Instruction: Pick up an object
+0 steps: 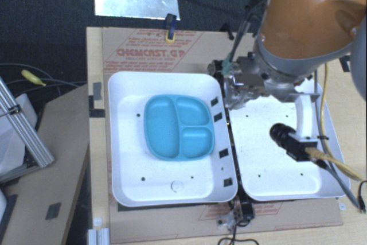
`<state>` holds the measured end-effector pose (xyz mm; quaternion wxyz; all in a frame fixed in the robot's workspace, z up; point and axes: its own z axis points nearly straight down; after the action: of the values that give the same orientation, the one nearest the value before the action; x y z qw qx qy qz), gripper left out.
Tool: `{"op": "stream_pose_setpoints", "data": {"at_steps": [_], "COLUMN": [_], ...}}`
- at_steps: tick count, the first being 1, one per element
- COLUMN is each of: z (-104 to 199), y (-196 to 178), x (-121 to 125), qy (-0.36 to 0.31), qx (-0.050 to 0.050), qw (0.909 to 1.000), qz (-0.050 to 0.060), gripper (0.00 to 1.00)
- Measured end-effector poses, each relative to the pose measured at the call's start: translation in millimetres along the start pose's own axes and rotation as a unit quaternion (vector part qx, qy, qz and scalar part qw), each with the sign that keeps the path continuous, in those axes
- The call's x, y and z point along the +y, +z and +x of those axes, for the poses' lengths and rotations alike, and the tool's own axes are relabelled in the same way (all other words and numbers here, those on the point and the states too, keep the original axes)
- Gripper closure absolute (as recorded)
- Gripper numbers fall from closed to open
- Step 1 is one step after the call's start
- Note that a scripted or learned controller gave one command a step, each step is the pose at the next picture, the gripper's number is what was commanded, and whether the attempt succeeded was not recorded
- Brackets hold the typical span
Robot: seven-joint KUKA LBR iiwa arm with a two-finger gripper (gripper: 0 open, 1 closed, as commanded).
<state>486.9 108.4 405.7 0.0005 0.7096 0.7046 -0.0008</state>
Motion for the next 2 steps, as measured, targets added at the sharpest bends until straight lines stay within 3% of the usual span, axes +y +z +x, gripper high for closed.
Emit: {"op": "stream_pose_setpoints", "data": {"at_steps": [1, 2], "z": [-23.1, 47.5], "y": [-40.1, -49.9], "x": [0.2, -1.1], "qy": [-0.003, -0.009], "qx": [0.001, 0.002], "qw": [1.0, 1.0], "qz": [-0.004, -0.002], "gripper": [1.0, 1.0]}}
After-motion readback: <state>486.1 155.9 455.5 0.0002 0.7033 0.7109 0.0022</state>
